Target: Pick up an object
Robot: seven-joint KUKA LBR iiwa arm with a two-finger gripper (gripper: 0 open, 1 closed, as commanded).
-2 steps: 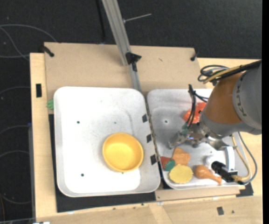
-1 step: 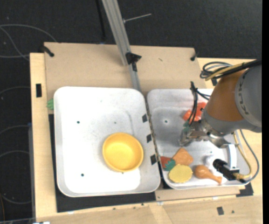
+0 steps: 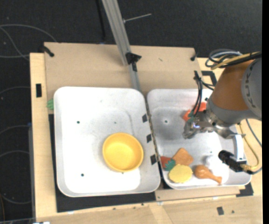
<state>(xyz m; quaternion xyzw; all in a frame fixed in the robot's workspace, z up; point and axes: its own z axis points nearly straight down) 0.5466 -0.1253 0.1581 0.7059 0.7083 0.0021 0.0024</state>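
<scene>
gripper point(image 3: 190, 129): we see it low inside the right bin point(image 3: 171, 106), toward that bin's far half; we cannot tell its state, nothing visibly held.
candidates: yellow disc point(image 3: 180, 173), orange wedge point(image 3: 183, 157), drumstick-shaped toy point(image 3: 206, 173), small red-green piece point(image 3: 168, 163), all bunched at the right bin's near edge, apart from the gripper.
yellow bowl point(image 3: 122, 151): in the left bin point(image 3: 78, 106), just across the divider from the right bin.
risk 1: we judge a close here grabs air, since the toys lie nearer the right bin's front wall.
risk 2: toys touch each other; a descent there could shove one aside or pinch two.
risk 3: they sit close to the right bin's wall, so we expect a possible rim strike.
</scene>
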